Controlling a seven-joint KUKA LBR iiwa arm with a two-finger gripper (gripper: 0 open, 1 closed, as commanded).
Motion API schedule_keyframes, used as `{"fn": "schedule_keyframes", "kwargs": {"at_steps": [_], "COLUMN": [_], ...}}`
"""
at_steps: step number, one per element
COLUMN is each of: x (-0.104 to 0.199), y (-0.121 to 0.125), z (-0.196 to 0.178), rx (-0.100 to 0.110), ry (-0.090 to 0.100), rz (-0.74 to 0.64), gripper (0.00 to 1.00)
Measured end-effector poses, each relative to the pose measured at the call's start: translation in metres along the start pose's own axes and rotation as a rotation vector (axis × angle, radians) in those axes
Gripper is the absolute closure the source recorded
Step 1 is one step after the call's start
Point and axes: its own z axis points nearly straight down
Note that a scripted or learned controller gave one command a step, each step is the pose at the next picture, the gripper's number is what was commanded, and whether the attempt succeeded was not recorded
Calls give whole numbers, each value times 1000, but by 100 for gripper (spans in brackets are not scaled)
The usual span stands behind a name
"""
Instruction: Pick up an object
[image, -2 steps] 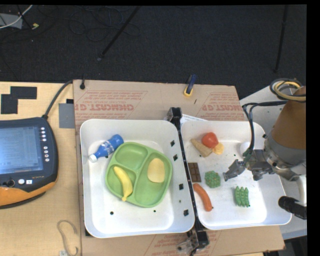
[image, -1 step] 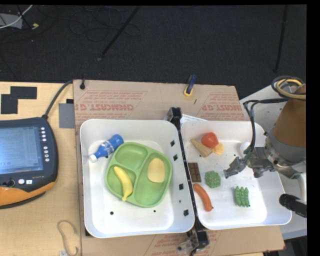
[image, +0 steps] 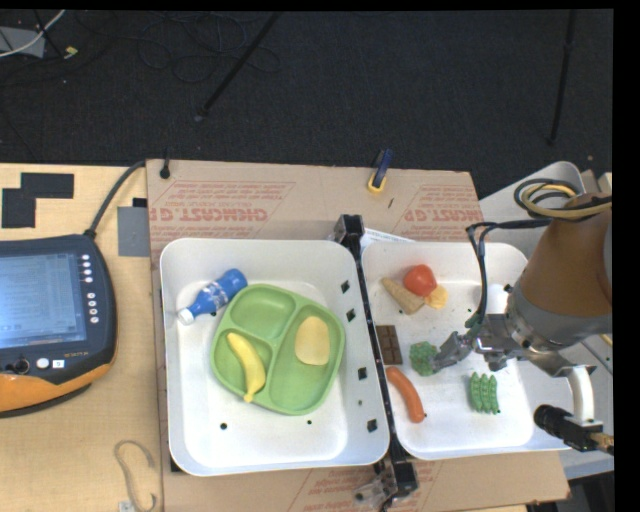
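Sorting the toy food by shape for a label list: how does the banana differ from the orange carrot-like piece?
The banana is yellow; the carrot-like piece is orange-red. The banana lies in the green divided plate in the left bin; the carrot-like piece lies straight on the floor of the right bin. The banana curves slightly; the carrot-like piece looks nearly straight. Both are long, slim, and lie flat at a similar slant.

Tool (image: 452, 350) hovers beside broccoli (image: 423, 357) in the right bin (image: 500, 440), near a carrot (image: 405, 393)
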Motion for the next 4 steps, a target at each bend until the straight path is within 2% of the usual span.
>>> {"fn": "schedule_keyframes", "kwargs": {"at_steps": [2, 3, 4], "x": [-1, -3, -5], "y": [-6, -6, -6], "z": [87, 75, 33], "rx": [-4, -5, -9], "ry": [-1, -1, -3], "rz": [1, 9, 4], "gripper": [0, 100, 100]}}
